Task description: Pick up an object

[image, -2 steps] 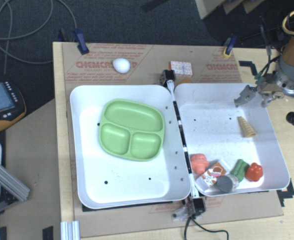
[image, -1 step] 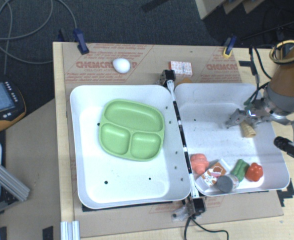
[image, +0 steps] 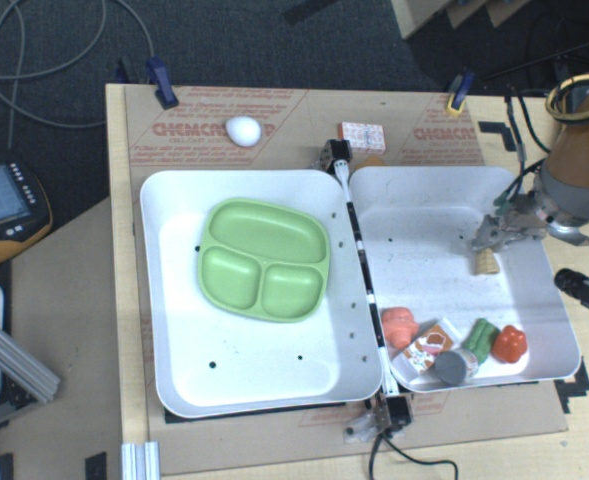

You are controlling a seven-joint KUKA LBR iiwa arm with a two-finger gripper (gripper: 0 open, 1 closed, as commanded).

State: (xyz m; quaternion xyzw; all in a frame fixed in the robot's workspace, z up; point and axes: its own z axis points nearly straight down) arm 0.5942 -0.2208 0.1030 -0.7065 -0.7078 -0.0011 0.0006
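My gripper (image: pixel 492 234) hangs over the right part of the right bin (image: pixel 414 208), reaching in from the right. Just below its tip, a small tan block (image: pixel 487 261) lies on the bin floor, very close to the gripper; whether they touch is unclear. Along the bin's near edge lie a pink piece (image: pixel 399 323), a red and white packet (image: pixel 430 346), a grey round thing (image: pixel 452 367), a green piece (image: pixel 479 336) and a red pepper-like toy (image: pixel 511 343).
The left bin (image: pixel 174 268) holds a green three-part plate (image: pixel 264 259). On the bench behind the bins sit a white ball (image: pixel 242 130) and a small patterned box (image: pixel 362 136). Blue clamps (image: pixel 161 81) (image: pixel 460 91) grip the board's far edge.
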